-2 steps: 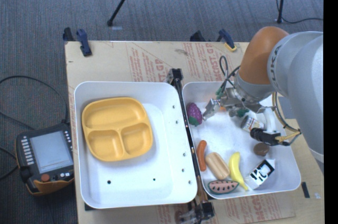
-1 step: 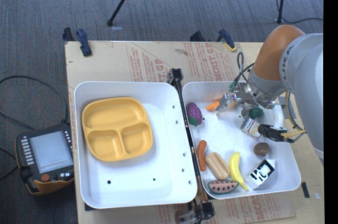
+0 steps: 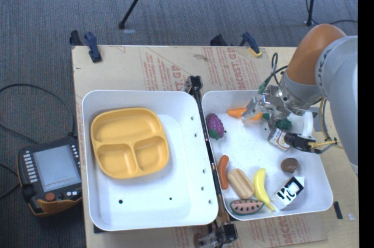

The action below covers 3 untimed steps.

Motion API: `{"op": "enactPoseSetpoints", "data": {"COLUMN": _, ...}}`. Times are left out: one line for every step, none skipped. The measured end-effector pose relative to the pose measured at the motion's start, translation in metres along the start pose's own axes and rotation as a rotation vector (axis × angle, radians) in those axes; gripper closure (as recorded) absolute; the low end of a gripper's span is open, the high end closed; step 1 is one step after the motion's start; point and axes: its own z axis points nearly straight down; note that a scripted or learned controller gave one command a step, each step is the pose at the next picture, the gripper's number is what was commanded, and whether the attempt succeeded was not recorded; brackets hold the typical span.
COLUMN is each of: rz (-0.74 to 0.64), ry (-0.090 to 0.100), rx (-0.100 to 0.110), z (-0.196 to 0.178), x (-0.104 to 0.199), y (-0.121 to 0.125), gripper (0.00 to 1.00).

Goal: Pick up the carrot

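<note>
Lower right of frame, right bin [image 3: 325,199]: watermelon slice [image 3: 246,206], banana [image 3: 262,187], hot-dog bun [image 3: 240,182], red sausage [image 3: 224,171], a black-and-white card [image 3: 289,189] and a brown round piece [image 3: 289,165]. All look like smooth moulded plastic toys.

Centre: purple grapes [image 3: 215,125], knobbly surface, lying against the bin's left wall.

Left half: left bin [image 3: 146,206] holds a yellow three-compartment tray [image 3: 130,141], glossy, rounded corners.

Upper part of the right bin: carrot [image 3: 244,113], orange, tapered, lying roughly level with its tip pointing left. The gripper [image 3: 258,110] is right at its thick end; whether the fingers close on the carrot or merely stand over it, I cannot tell.

Judgement: the carrot is likely hollow plastic, so light, stiff and slippery. The taper would squeeze it out of a pinch near the tip; grasp across the thick end or mid-body.
</note>
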Motion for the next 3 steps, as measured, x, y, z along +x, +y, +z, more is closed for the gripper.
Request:
{"op": "enactPoseSetpoints", "data": {"rz": -0.012, "ry": -0.015, "rx": -0.002, "z": -0.008, "x": -0.002, "y": 0.0, "gripper": 1.0}}
{"op": "enactPoseSetpoints", "data": {"rz": -0.321, "ry": -0.038, "rx": 0.009, "z": 0.005, "x": -0.003, "y": -0.12, "gripper": 1.0}}
{"op": "enactPoseSetpoints", "data": {"rz": -0.093, "ry": -0.041, "rx": -0.006, "z": -0.138, "x": 0.031, "y": -0.155, "gripper": 1.0}}
